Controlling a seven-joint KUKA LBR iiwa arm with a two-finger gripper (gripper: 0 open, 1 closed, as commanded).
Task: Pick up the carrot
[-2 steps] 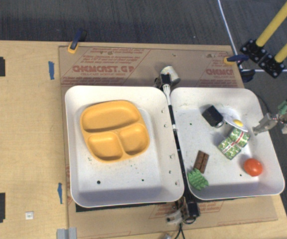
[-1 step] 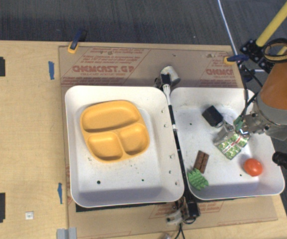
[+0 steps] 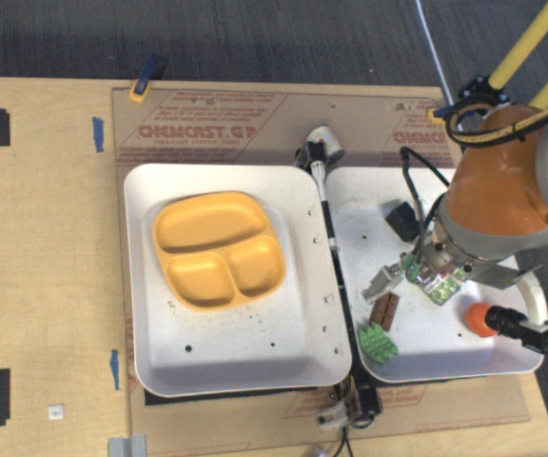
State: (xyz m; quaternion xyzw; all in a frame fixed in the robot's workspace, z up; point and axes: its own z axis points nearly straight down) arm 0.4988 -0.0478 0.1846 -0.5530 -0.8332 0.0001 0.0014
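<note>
Carrot: the carrot (image 3: pixel 479 319) lies on the floor of the right bin (image 3: pixel 369 198), down by its near right corner, with nothing gripping it.
Gripper: the gripper (image 3: pixel 422 272) hangs low over the middle of that bin, to the left of the carrot and clearly apart from it. Whether it is wide or narrow I cannot tell, because the orange wrist covers it.
Neighbours: a brown bar (image 3: pixel 381 309) and a green block (image 3: pixel 379 343) sit near the bin's left wall, and a black piece (image 3: pixel 402 219) lies further back. All are closer to the gripper than the carrot is.
Left bin: the left bin (image 3: pixel 141 255) holds a yellow divided plate (image 3: pixel 219 248) and plays no part here.
Done: by my read nothing counts yet, since the carrot is neither grasped nor lifted.
Left: line up over the carrot, drop, close on it, raise it clear.
</note>
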